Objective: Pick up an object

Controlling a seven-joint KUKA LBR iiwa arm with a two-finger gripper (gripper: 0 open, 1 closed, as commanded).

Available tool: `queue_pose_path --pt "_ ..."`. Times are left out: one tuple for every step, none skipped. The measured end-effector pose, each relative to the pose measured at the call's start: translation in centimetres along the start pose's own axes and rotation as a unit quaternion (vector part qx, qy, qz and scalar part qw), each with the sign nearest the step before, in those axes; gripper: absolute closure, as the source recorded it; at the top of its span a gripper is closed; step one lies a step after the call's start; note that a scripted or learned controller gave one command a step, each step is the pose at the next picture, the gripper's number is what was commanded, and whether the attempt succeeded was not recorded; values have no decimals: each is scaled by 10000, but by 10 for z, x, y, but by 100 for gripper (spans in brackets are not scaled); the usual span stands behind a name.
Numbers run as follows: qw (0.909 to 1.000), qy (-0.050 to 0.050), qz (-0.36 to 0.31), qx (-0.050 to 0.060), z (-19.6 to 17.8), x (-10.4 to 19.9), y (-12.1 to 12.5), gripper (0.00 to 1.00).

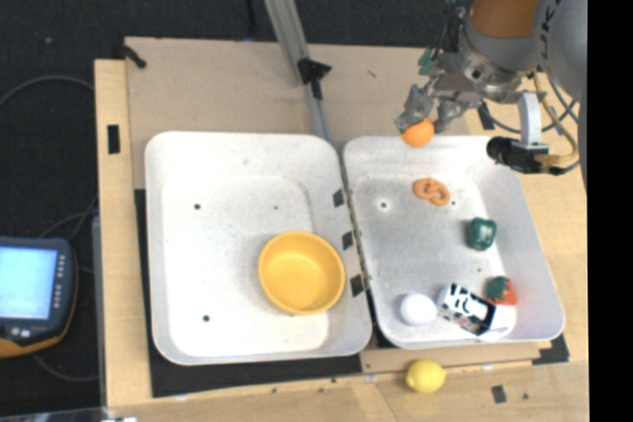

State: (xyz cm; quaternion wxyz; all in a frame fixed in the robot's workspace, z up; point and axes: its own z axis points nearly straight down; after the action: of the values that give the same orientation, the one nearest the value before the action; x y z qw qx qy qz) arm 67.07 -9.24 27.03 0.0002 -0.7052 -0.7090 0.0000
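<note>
one small round orange ball [418,133] sits pinched in my jaws [420,119] over the far rim of the right shallow white plastic bin [514,212], open room beneath; smooth yellow bowl [302,272] left.

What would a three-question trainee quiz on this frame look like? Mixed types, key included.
1. True or false: the yellow bowl sits in the left bin.
2. Which lies outside both bins: A) white ball B) lemon C) pretzel?
3. What is between the fingers of the gripper, at the far edge of the right bin?

Key: 1 true; 2 B; 3 a small orange ball.
</note>
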Motion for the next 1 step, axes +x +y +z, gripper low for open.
queue_pose_path --pt "10000 -3 1 0 7 41 3 100"
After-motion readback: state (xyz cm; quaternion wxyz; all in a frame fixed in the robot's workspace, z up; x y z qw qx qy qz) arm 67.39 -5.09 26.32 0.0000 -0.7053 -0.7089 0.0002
